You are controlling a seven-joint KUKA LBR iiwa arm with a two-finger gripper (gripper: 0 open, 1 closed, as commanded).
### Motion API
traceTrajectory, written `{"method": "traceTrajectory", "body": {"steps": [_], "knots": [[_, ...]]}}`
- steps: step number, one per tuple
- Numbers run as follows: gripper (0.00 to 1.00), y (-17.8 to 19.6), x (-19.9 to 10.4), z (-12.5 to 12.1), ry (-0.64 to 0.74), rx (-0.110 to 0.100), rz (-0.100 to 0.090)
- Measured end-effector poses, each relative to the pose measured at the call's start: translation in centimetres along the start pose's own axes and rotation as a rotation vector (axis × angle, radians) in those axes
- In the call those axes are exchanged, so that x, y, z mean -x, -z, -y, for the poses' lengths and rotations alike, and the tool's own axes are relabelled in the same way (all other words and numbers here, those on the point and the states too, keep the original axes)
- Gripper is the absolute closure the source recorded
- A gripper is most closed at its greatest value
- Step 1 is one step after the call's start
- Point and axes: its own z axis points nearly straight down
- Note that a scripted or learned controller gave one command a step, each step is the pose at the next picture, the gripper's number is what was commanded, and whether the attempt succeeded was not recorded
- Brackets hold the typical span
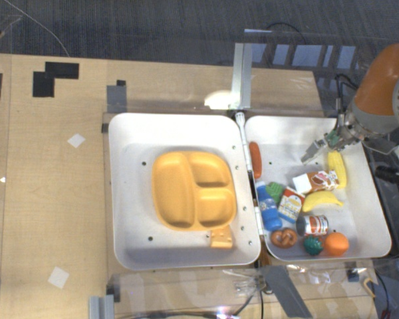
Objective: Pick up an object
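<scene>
1. No text, brand, number or sign can be read at this resolution.
2. Small carton (290,205) in the right bin (379,244): printed yellow, red and white panels; any lettering is too small to tell.
3. Red-and-white packet (322,179) beside the bananas: printed face, wording illegible.
4. Can (316,225) lying on its side: red and white label, characters not resolvable.
5. Blue bottle (268,212): white patch on its label, no legible words.

Two white bins (120,198), two bananas (337,168), one yellow tray (193,188).
</scene>
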Motion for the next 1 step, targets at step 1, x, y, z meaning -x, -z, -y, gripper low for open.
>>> {"method": "traceTrajectory", "body": {"steps": [1], "knots": [[0.00, -2.02, -2.36, -4.45, -0.267, 0.004, 0.001]]}}
